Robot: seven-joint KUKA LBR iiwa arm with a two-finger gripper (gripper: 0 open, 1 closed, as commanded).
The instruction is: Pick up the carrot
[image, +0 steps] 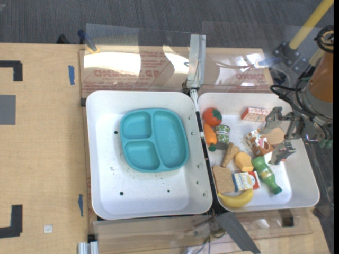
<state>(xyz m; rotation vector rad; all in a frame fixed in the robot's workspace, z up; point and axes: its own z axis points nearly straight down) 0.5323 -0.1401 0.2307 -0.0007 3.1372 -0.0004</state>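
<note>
Two white bins sit side by side; the left bin (100, 157) holds a teal divided plate (154, 139), and the right bin (304, 187) is crowded w/ toy food. The carrot (211, 136) lies in the right bin's upper-left part, hard against the wall shared w/ the left bin. It's short and orange, long axis running roughly 12 to 6 o'clock; which end is the tip I can't tell at this size. At its 12 o'clock, touching or nearly so, is a tomato (212, 116) w/ a green top; at its 3 o'clock, just beside it, a green-labelled can (222, 134). My gripper (280, 136) hangs over the right side of that bin, well apart from the carrot, approx at its 3 o'clock across the bin. My jaws are spread, one finger toward 12, the other toward 6, w/ a tan round piece (275, 137) lying between them below; I can't tell whether I touch it. A green bottle (266, 174) lies at my 7 o'clock, a banana (236, 198) along the bin's near edge.
</note>
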